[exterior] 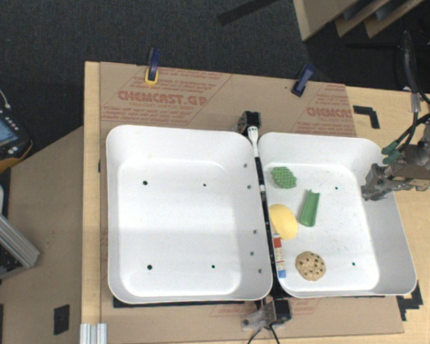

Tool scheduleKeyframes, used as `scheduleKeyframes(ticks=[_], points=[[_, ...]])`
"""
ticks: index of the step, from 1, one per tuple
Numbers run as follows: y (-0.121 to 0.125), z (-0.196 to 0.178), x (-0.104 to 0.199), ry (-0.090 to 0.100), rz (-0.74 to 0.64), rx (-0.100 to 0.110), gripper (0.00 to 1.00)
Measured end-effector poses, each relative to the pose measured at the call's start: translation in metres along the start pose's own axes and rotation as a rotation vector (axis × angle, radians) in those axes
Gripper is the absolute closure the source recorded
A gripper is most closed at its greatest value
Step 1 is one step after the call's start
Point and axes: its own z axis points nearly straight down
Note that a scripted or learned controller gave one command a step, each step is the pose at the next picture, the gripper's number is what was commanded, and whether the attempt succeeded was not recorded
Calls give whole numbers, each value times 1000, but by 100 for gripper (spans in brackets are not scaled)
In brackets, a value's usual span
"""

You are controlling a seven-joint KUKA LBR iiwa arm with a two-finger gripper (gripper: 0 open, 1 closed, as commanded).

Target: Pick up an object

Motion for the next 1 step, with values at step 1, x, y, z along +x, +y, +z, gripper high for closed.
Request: scheduleKeyframes(ticks=[1], points=[[2, -74, 77, 7, -21, -1, 100]])
